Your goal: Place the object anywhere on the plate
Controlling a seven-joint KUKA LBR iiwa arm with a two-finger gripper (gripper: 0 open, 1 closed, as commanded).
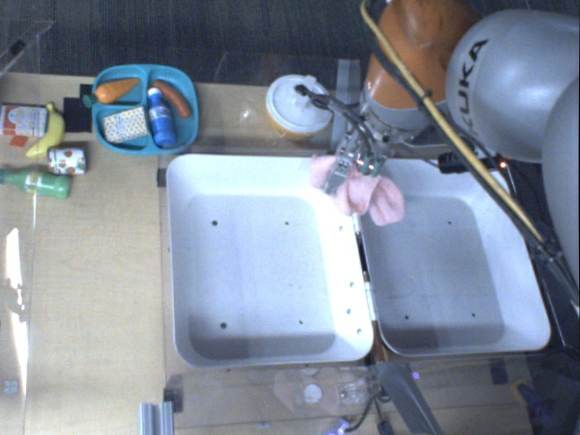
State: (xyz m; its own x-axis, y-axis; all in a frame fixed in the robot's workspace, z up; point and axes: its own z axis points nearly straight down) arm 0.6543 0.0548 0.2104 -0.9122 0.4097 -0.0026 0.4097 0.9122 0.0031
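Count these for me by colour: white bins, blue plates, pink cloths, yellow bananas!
Shallow white plastic bins: 2
Blue divided plastic plate: 1
Soft pink cloth: 1
Yellow toy banana: 1
Total: 5

Readable text: "KUKA", dark capitals running sideways on the grey arm casing, upper right. Carton at the counter's far left: red and white label, print too small to read. Small can beside it: patterned wrap, no legible words. Blue bottle in the divided tray: label unreadable.
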